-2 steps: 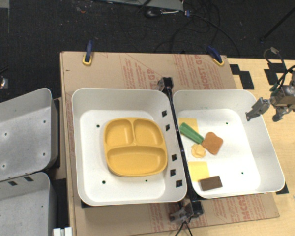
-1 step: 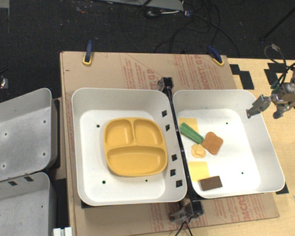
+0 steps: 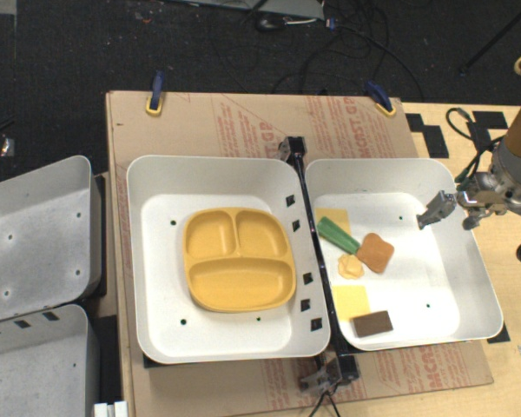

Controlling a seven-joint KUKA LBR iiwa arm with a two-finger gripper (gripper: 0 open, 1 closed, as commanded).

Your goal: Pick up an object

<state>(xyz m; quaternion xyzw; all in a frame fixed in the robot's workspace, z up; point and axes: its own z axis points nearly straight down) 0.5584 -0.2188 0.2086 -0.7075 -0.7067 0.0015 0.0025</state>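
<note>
- Hand (image 3: 452, 209) over right bin's (image 3: 478, 268) right rim, fingers spread, nothing between them.
- Green block (image 3: 338, 234), brown piece (image 3: 376, 253) lie left of hand.
- Yellow tray (image 3: 240, 260) in left bin (image 3: 148, 233).

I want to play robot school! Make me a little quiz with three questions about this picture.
1. True or false: the yellow divided plate lies in the left bin.
2. Which thing leans on the orange-brown block? A) the green stick B) nothing C) the dark brown block
3. Fill in: the gripper hovers over the right bin's ____ corner, the one far from us and near the arm.

Key: 1 true. 2 B, the green stick lies beside it, apart. 3 far right.
</note>
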